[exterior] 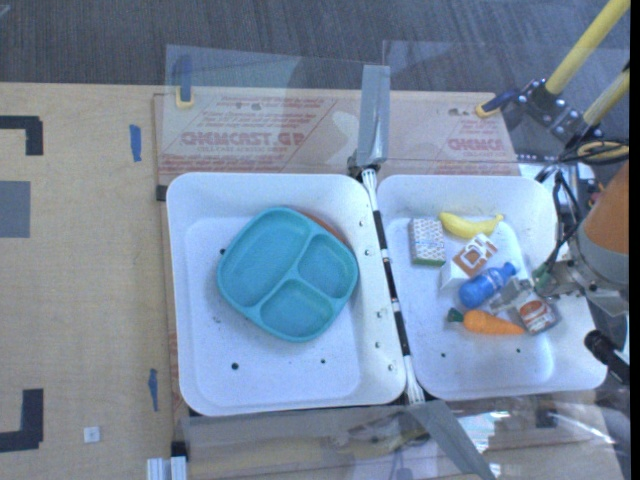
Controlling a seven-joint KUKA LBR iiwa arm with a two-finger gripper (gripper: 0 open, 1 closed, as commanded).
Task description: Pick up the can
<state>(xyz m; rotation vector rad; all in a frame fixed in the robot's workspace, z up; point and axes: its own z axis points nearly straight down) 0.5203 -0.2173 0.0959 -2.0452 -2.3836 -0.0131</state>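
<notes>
Can (536, 314) lies tipped at lower right of the right bin (480, 378), beside the carrot (490, 323), just left of the gripper (560, 280); grip state unclear.

My desk (80, 298): pale wood, black tape marks (22, 134) at left edge. Dark grey carpet floor (300, 13) beyond it. Even lighting.
</notes>
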